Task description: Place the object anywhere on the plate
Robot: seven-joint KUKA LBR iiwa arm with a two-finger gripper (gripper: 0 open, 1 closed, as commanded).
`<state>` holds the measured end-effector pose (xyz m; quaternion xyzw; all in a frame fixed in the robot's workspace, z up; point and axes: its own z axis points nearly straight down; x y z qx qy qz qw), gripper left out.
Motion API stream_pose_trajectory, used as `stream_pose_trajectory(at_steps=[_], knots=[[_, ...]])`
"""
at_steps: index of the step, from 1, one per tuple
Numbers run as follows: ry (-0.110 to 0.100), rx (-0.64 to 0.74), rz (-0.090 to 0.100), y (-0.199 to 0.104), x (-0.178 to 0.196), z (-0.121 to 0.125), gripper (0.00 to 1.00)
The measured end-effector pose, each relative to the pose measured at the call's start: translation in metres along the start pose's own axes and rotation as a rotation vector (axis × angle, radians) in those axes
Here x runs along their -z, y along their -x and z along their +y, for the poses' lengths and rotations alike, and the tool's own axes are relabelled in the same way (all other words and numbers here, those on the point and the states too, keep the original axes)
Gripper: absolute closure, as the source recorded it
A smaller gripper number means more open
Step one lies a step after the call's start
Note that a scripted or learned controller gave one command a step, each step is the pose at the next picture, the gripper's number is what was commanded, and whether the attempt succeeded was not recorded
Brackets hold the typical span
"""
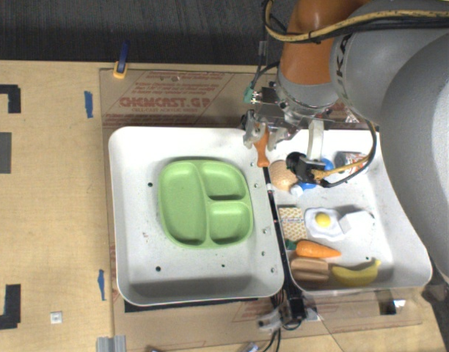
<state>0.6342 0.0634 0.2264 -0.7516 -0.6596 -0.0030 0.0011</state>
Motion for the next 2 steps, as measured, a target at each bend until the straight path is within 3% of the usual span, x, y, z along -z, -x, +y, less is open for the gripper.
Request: stream_pose_trajectory(at_steps=[1, 2], knots=[[-0.01, 0.027, -0.005, -0.0645, -0.0044, -0.0435, 1.0], [-0.009, 0.025, -0.007, -0.0624, -0.0043, -0.0427, 0.0]])
